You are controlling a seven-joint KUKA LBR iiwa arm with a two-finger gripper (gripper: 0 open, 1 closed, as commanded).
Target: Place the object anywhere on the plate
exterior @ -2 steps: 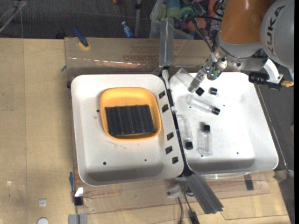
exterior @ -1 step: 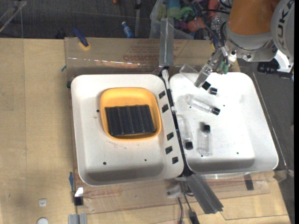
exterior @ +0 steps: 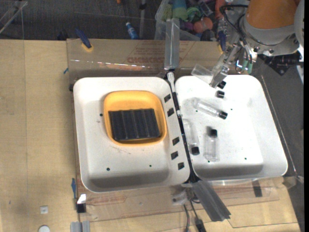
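On the counter (exterior: pixel 34 129), far left of the divider (exterior: pixel 177 124) between the two bins, you see bare wood. Next comes the left bin (exterior: pixel 91 170), w/ an orange plate (exterior: pixel 111 100) near its middle; a dark ribbed block (exterior: pixel 134 124) lies on that plate. Right of the divider, in the right bin (exterior: pixel 251 149), you've got clear vials w/ black caps: one (exterior: pixel 192 140) close against the divider, one (exterior: pixel 211 143) just right of it w/ cap pointing away from you, one (exterior: pixel 209 108) lying crosswise farther back. Above the bin's back rim, the gripper (exterior: pixel 223 74) hangs below the orange band (exterior: pixel 270 4). A clear vial (exterior: pixel 219 79) w/ black cap sits between its fingers, lifted off the bin, so the fingers are closed on it, well right of the plate. Behind the divider, a box of coloured toys (exterior: pixel 198 4).
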